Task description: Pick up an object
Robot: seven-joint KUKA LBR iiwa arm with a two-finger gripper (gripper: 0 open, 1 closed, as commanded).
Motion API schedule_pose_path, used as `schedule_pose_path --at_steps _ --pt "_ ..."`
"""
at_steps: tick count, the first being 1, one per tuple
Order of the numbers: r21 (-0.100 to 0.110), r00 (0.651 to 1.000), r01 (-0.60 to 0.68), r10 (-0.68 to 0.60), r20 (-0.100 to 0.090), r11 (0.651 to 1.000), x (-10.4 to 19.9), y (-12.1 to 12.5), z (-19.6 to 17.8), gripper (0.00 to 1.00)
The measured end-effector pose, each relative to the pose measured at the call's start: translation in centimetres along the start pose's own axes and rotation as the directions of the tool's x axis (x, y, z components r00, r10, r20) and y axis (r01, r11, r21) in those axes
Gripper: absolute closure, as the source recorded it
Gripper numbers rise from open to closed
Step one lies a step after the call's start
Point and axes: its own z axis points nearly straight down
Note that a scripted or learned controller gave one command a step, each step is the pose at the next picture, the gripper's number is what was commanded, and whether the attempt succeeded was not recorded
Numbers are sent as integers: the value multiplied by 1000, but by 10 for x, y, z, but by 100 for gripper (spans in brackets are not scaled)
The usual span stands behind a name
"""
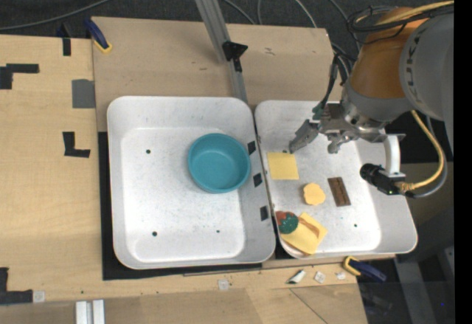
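The right bin point(383, 238) held the small things that could be picked up. A flat yellow square point(283, 166) lay near the bin's left side. A small round orange-yellow piece point(314, 194) lay a little below and to the right of it. Just beside that piece, on its right, was a little brown block point(338, 191). In the bottom left corner of this bin sat a yellow wedge point(304, 234), and a small green thing point(287, 223) with a bit of red touched its left side.

The gripper point(318, 136) was over the top part of the right bin, above the yellow square and a bit to its right. Its two fingers were spread apart, with one dark finger point(300, 138) slanting down to the left, close to the yellow square's top edge. Nothing was between the fingers. The grey arm point(435, 64) with its orange band point(380, 57) came in from the right.

The left bin point(140, 190) sat just beside the right one, their edges touching. It held a blue bowl point(218, 162), which stood upright near the bin's right side.

Both bins rested on a tan bench point(44, 167).
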Motion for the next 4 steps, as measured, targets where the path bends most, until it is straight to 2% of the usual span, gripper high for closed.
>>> schedule_pose_path --at_steps 1,3,4 --pt "0 1000 0 0 0 1000 0 0 0 0" --pt "6 1000 -1 1 1 1000 -1 2 100 0" --pt "1 1000 1 -1 0 1000 0 4 87 100"
